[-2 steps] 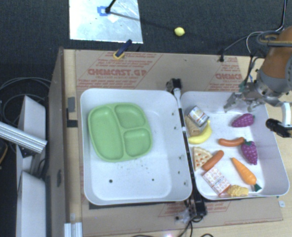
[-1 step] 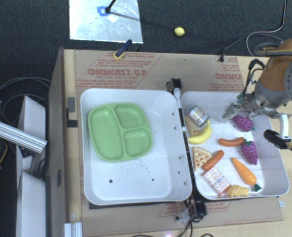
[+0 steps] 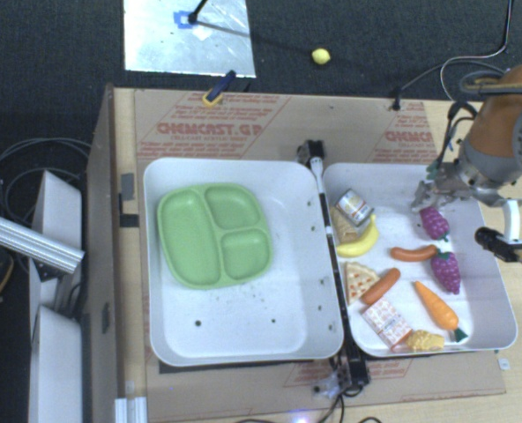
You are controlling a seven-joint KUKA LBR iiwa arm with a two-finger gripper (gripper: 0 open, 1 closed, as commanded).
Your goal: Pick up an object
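Nothing is lifted yet: the pincer [image 3: 430, 194] hangs by the right bin's [image 3: 508, 324] far right edge, just above a purple grape bunch [image 3: 434, 223] lying inside, still to grasp.

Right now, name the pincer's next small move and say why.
Probably a short drop straight down: the pincer hovers at the right bin's upper right, just above the upper purple grape bunch, which lies apart from the sausage.
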